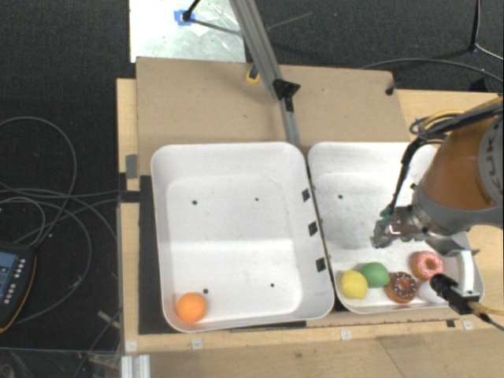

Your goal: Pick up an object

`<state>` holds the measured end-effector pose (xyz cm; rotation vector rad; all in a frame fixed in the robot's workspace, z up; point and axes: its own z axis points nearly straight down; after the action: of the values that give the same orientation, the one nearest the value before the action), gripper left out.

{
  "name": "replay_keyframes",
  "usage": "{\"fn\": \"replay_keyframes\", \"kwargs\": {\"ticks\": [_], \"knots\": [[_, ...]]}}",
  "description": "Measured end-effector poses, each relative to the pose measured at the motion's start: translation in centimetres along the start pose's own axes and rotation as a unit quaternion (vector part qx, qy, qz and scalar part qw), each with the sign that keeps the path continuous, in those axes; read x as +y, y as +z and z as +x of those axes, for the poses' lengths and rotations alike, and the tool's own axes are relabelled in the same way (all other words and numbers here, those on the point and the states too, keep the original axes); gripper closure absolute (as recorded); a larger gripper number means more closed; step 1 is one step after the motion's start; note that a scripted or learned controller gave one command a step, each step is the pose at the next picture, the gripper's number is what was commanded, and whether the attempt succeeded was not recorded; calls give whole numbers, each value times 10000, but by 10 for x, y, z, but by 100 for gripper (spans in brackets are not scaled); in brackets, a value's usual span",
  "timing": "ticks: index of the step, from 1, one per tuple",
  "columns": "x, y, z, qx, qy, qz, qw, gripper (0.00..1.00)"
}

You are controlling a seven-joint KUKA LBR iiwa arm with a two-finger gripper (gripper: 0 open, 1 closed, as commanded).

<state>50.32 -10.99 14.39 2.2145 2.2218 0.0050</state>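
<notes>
Objects for the picking sat mostly in the right bin (346, 172), bunched along its lower edge at the lower right of the frame: a yellow lemon (354, 284), a green lime (375, 273) touching it, a chocolate doughnut (402, 287) just to the right, and a pink frosted doughnut (427, 264) beyond that. One orange ball (191, 307) lay alone in the lower left corner of the left bin (228, 211), well apart from everything else. The arm (465, 179) came in from the right edge of the frame, orange band showing, and the gripper (387, 232) hung over the right bin's floor, just above the lime and the chocolate doughnut. How far its claw was parted could not be told from this slant, and nothing showed between its tips. A grey pole (260, 46) crossed the top of the frame.
</notes>
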Motion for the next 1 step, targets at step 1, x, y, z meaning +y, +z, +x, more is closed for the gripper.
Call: {"fn": "replay_keyframes", "kwargs": {"ticks": [1], "knots": [[1,-51,10,1,-16,-10,10000,100]]}}
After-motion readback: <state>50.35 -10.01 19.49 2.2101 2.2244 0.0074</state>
